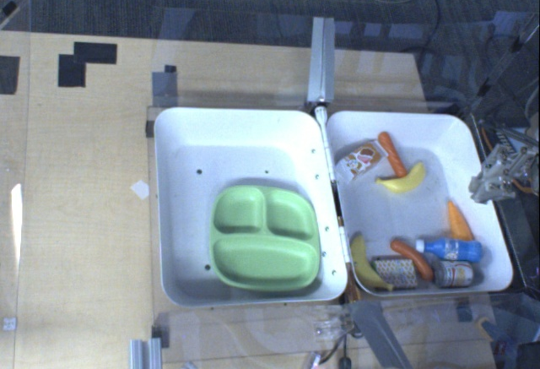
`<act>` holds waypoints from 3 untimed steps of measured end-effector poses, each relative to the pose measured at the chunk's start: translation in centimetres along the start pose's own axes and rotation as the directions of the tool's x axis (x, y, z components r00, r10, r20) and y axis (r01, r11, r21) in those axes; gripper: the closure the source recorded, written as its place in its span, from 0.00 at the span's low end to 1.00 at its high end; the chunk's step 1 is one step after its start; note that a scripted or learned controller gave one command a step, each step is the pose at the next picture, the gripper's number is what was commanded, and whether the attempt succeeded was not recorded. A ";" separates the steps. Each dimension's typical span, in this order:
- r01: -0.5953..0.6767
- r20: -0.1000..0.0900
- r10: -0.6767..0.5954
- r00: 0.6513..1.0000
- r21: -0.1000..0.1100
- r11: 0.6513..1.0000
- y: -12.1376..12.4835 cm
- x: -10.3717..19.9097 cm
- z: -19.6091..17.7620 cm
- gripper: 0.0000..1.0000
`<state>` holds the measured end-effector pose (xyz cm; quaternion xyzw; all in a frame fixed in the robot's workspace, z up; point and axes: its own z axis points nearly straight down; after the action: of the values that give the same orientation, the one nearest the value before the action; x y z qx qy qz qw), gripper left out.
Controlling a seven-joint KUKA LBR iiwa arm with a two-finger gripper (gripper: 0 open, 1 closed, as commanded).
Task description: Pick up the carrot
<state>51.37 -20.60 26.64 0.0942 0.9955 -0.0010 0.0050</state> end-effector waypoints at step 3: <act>0.203 0.001 -0.203 0.979 -0.003 0.979 9.8 -12.3 1.6 1.00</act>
<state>65.30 -13.30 25.14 -0.0079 1.0000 0.0000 0.0053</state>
